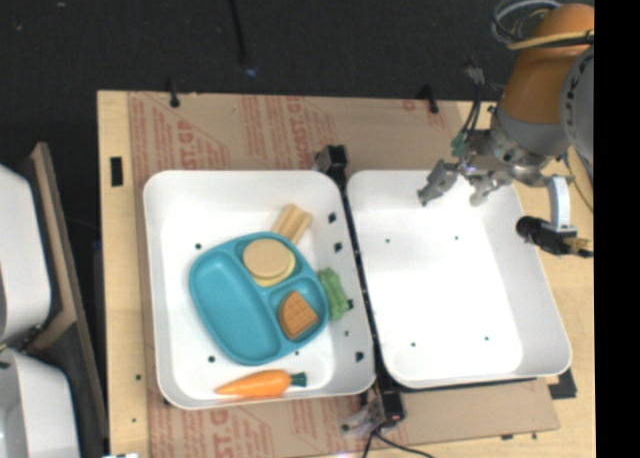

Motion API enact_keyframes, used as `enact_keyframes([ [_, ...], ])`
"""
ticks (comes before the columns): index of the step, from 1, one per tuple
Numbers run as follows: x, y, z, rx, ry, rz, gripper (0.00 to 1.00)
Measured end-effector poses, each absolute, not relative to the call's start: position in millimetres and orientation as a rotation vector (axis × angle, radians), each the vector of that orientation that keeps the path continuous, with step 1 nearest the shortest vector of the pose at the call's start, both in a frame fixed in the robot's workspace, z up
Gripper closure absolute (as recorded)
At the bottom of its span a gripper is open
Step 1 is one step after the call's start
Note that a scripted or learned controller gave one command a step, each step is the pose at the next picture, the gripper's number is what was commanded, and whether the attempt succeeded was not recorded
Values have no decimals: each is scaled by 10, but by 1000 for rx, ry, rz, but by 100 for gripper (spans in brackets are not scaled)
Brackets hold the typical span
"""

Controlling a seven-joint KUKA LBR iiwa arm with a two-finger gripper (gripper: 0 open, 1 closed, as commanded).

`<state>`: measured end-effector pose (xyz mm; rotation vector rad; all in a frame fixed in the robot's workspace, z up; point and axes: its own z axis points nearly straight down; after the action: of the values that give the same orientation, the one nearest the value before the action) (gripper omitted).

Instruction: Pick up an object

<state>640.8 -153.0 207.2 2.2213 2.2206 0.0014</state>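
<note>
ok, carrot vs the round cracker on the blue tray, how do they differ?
The carrot is long, tapered and orange with a green stub; the round cracker is a flat tan disc. The carrot lies on the left bin floor near its front wall, below the blue tray; the cracker sits in one of the tray's compartments. Both are in the left bin, away from the pincer.

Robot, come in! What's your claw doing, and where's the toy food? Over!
Gripper open, holding nothing, over the right bin at its far edge. Carrot, blue tray with cookie, all in left bin. Nothing blocking.
</note>
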Motion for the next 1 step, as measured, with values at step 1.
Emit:
enact_keyframes([
  [1,6738,-1660,1297,2226,2224,-7,0],
])
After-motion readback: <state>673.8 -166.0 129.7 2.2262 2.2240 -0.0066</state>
